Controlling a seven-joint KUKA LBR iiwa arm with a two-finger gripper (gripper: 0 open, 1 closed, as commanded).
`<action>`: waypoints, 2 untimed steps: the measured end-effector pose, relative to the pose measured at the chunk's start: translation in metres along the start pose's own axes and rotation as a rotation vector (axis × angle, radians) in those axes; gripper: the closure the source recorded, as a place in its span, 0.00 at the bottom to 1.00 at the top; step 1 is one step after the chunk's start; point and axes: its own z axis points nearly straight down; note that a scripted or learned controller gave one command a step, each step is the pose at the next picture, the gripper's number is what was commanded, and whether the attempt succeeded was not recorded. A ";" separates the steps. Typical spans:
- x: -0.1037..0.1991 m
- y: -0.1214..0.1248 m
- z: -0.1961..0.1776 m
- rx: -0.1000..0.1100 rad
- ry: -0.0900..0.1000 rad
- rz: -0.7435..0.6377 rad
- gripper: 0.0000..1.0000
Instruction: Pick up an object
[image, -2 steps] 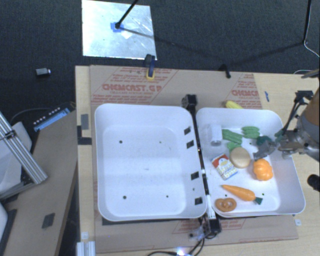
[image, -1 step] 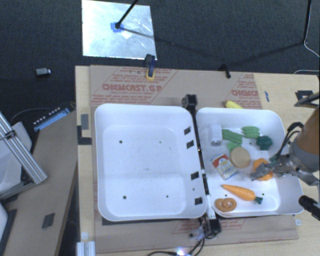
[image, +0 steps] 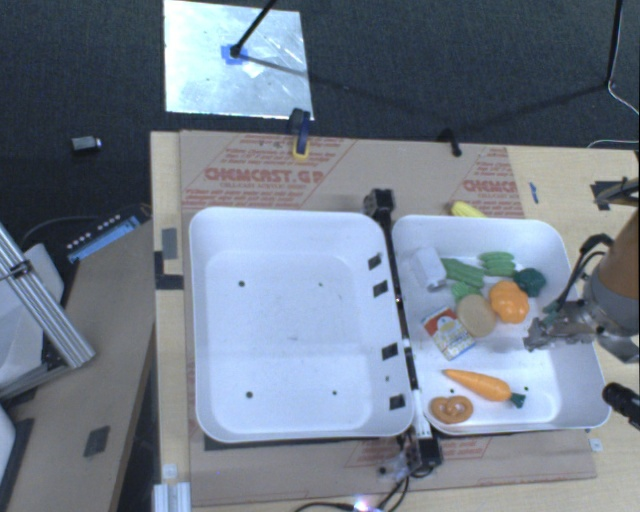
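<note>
- Orange plastic toy carrot lies near the front of the right white bin.
- It looks light, hard and a bit slippery; grab its fat middle.
- The grey claw hangs close by; I cannot tell its state.

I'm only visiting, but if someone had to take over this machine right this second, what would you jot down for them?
Gripper: low over the right bin, near its right side; nothing visible between its fingers, and open or shut is unclear.
Things: all the toy food lies in the right bin: carrot, pretzel, orange pepper, green vegetables, small packet. A yellow piece sits outside, behind the bin.
Done: nothing lifted yet.
Left: grasp one item and raise it. The pepper looks nearest.
</note>
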 end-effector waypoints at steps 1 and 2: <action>0.100 -0.005 -0.058 -0.002 0.005 -0.012 1.00; 0.208 0.007 -0.058 0.002 0.005 -0.014 1.00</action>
